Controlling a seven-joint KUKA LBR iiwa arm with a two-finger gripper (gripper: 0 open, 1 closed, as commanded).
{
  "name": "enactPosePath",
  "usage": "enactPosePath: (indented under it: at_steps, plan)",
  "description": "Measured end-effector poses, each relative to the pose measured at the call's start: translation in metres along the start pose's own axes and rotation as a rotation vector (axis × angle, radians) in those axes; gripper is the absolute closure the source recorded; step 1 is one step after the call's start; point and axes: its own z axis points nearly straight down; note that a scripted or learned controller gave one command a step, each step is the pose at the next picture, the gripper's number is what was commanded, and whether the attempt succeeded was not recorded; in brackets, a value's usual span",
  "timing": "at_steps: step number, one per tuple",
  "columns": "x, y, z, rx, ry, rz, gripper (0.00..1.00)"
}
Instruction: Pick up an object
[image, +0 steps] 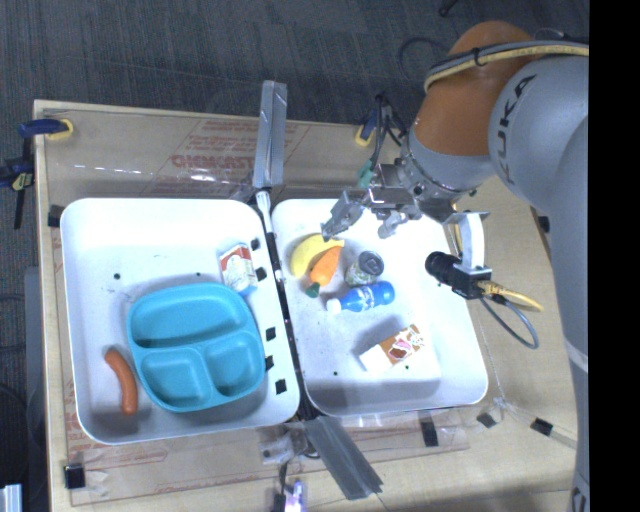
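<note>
Blue tray (195, 345), sausage (124, 379) in left bin (85, 230).

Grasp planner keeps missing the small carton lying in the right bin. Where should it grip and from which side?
Probably straight down onto the carton, pinching across its short width mid-length. It lies flat, angled, apart from the blue bottle, with bare bin floor along both long sides for the fingers. The tool sits above the cluster at the bin's far end.

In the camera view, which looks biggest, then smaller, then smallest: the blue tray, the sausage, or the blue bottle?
1. Blue tray, by far the largest.
2. Sausage and blue bottle look about alike, so I won't rank them.
</note>
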Motion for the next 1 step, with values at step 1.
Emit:
enactPosePath:
  at_steps: [1]
  plan:
    - [-0.026,0.009,0.1097,0.001,0.0,0.06,0.0]
